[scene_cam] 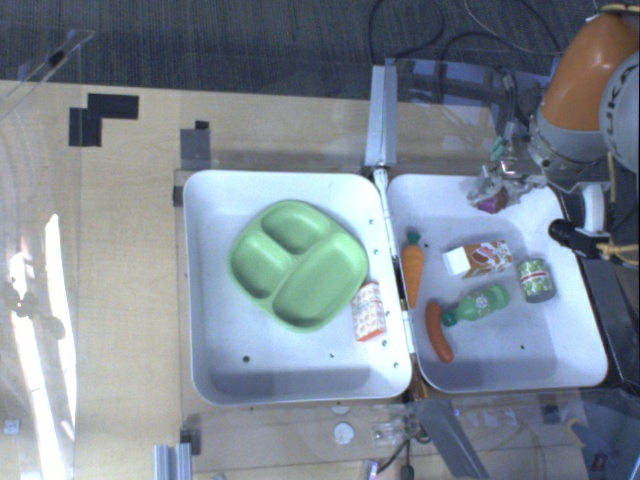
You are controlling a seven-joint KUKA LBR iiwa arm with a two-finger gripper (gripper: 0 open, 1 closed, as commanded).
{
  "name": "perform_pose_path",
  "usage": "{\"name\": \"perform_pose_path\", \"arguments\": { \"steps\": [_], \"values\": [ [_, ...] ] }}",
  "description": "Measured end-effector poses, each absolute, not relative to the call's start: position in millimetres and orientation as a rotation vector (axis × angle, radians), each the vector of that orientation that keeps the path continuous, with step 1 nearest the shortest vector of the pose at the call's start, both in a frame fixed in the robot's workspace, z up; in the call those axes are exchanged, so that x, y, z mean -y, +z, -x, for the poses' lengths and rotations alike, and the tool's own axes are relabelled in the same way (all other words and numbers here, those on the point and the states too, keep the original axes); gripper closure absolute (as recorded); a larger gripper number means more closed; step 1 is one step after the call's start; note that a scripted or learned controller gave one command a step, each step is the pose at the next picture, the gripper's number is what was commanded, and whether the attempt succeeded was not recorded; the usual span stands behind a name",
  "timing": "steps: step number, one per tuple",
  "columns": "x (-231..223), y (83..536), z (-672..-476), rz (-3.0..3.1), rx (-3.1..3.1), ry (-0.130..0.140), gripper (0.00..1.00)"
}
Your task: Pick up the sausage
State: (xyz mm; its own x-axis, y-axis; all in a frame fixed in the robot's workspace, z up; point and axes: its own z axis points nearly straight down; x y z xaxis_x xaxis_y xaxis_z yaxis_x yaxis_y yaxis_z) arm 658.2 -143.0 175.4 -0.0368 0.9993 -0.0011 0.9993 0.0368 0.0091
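in the right bin (590, 363), sausage (438, 331) lying untouched beside the green bottle (476, 305); gripper (497, 180) far off at the back corner, finger state impossible to tell; pickup not begun.

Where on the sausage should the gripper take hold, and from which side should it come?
Probably at the middle of the sausage, coming straight down from above. It lies flat in the right bin, long and thin, so the fingers should close across its narrow width. Its upper end lies close to the green bottle, so gripping a little below the middle may leave more room.
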Motion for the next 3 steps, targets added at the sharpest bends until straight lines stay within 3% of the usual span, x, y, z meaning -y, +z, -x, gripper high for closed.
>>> {"name": "perform_pose_path", "arguments": {
  "steps": [2,3],
  "values": [
    [75.9,188.7,-615.0,-2.373,-2.055,0.007,1.0],
    [74.9,212.4,-653.9,-2.382,-2.04,0.008,1.0]
  ]
}}
